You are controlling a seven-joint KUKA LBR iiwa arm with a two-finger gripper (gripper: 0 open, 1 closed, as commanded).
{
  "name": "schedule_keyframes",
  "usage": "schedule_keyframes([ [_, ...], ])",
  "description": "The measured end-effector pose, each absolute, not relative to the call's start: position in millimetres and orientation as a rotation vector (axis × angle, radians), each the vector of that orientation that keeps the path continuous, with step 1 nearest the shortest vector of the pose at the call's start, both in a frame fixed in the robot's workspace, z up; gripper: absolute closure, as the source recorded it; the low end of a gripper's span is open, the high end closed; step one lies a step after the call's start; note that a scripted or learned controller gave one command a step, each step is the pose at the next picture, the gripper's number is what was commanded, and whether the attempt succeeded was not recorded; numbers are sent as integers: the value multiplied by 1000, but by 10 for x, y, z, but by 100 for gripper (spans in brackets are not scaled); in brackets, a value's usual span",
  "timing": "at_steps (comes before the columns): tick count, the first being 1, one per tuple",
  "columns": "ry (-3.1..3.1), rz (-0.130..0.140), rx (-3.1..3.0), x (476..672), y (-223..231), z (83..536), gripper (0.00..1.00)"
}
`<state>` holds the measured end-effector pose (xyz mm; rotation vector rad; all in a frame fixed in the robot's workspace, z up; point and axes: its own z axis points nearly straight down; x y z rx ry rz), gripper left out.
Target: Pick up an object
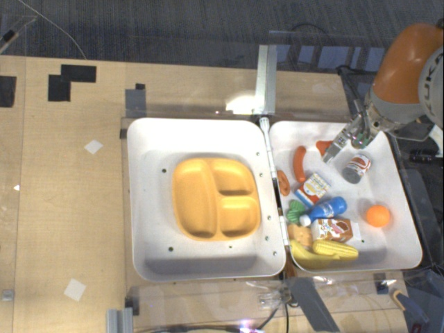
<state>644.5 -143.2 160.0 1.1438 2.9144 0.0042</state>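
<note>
You are looking down on the left bin, which is holding a yellow divided tray lying flat at its middle. Taking that tray as your landmark, the right bin is sitting just to its right, and all the loose objects are lying in there.

Nearest the tray, a thin orange carrot-like piece is lying along the bin's wall. Right of the tray's lower corner, a yellow corn cob is lying across a banana-like shape, with a small printed packet touching it above. A blue bottle is resting slantwise just above the packet, with something green at its tray-side end. A small white carton is lying just above the bottle. An orange-red sausage shape is sitting right of the tray's upper corner. Further right, a can is lying on its side, and an orange ball is lying apart, farthest from the tray.

The arm is reaching in from the far upper right, its orange band cut off by the frame edge. The gripper is slanting down toward the tray, between the can and a small orange piece. Its jaws are looking slightly parted, with nothing between them. The fingertips are blurry against the white floor.
</note>
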Motion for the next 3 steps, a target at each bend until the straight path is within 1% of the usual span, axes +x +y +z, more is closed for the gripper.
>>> schedule_keyframes([
  [1,2982,0,946,5890,-1767,2133,100],
  [2,2610,3,1738,5550,-1683,2347,100],
  [3,1766,0,2599,5572,-1607,1239,100],
])
